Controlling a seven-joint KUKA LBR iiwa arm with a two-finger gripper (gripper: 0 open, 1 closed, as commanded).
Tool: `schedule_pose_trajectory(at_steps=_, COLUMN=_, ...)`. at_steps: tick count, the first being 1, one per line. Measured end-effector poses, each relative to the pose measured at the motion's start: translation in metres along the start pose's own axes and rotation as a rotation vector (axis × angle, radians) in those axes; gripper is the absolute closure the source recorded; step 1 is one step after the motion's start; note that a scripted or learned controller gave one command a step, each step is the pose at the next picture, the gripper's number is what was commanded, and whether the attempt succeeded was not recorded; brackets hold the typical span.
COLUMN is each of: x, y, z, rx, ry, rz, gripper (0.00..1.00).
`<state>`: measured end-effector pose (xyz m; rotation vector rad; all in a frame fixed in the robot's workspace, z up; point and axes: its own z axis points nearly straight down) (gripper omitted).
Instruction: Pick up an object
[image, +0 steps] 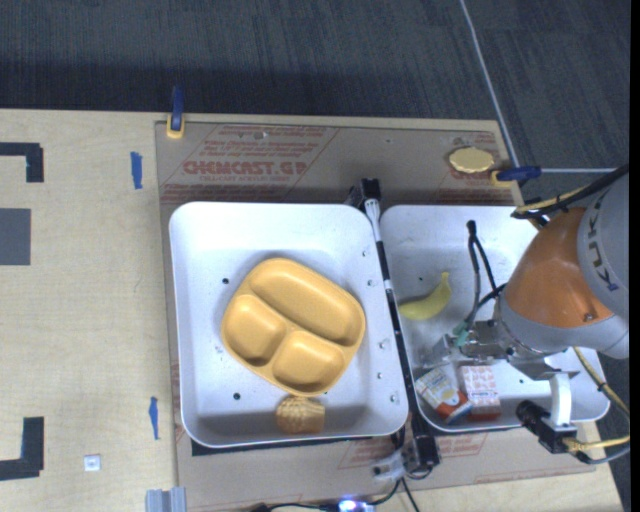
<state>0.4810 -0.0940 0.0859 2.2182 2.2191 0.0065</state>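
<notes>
My gripper (478, 343) is low in the right bin (420, 235), under the grey wrist and orange band. Directly in front of it lie two small red-and-white cartons (462, 388) near the bin's front wall; whether the gripper touches them is unclear. A yellow banana (428, 300) lies to the gripper's upper left, apart from it. In the left bin (195, 300) sits a large yellow three-compartment tray (292, 324), with a small brown ridged object (300, 412) against the front wall.
A black divider with cables (385, 290) runs between the bins. A yellow disc (472, 160) rests on the cardboard behind the right bin. A black cable (478, 262) loops over the right bin beside the arm. Blue clamps hold the board's edges.
</notes>
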Motion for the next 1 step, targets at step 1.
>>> schedule_pose_trajectory(at_steps=1, x=0.0011, y=0.0000, z=0.0000, rx=0.000, ry=-0.002, rz=0.001, gripper=0.00)
